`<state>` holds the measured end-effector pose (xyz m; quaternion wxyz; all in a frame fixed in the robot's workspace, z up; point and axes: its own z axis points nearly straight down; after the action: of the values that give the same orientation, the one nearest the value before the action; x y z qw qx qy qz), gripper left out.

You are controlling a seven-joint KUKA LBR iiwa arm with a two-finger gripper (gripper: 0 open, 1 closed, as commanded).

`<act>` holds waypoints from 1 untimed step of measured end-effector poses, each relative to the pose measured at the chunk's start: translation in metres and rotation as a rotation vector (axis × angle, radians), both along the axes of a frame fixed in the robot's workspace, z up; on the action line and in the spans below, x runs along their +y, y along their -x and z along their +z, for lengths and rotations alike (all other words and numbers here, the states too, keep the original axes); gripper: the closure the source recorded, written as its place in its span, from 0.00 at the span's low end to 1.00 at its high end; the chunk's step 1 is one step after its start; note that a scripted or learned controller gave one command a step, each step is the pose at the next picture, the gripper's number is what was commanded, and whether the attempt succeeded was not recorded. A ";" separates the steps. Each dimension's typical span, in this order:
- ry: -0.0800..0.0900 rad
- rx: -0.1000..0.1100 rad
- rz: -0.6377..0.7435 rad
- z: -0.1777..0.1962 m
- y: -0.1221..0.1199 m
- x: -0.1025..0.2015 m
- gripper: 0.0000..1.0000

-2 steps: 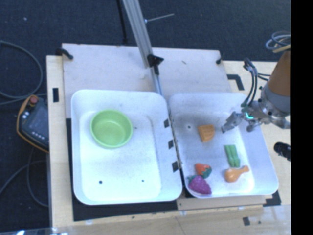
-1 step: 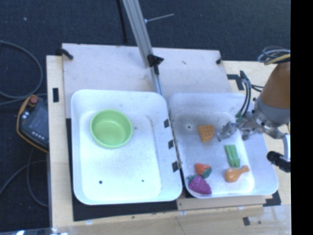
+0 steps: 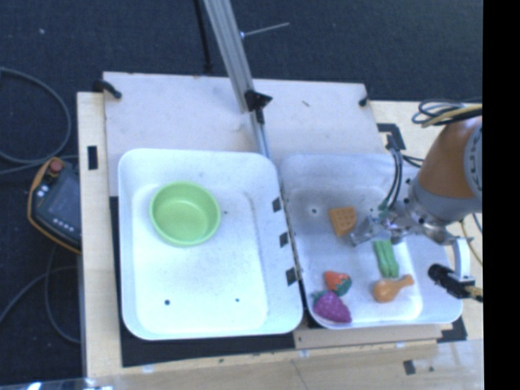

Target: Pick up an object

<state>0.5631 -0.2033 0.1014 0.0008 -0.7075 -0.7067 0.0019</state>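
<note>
Five toys in right bin (image 3: 305, 177), one green bowl (image 3: 185, 213) left; claw (image 3: 367, 232) state unclear

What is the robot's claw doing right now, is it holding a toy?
Gripper: cannot be told. It sits low in the right bin, between the orange wedge and the green toy, with nothing visibly in it.

arm (image 3: 448, 169): reaching in from the right, orange band up top | end effector (image 3: 367, 232): down low, pointing left
</note>
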 end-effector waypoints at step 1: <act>0.001 -0.009 -0.003 0.015 -0.002 -0.001 1.00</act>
<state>0.5653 -0.2044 0.1161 -0.0027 -0.7086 -0.7056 -0.0008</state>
